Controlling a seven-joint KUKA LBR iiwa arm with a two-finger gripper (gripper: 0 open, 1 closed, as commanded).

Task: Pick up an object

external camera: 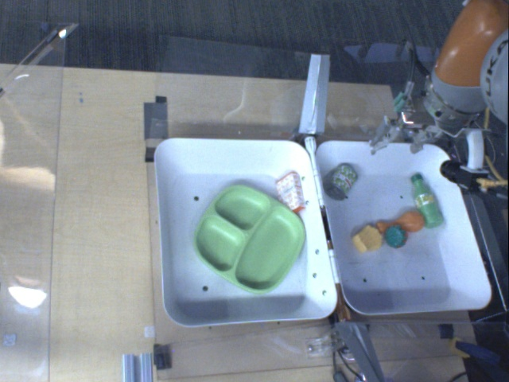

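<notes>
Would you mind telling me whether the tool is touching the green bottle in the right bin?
Apart. The camera view shows the tool up at the right bin's far rim, with bare white bin floor between it and the green bottle.

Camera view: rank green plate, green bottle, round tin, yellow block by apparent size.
1. green plate, by far largest
2. green bottle
3. round tin, close to the bottle, so that order is unsure
4. yellow block, smallest

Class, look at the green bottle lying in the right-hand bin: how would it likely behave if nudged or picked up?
The green bottle lies on its side, so a nudge would probably roll it. Its smooth, rounded body may slip in the claw. It looks small, so probably light.
</notes>
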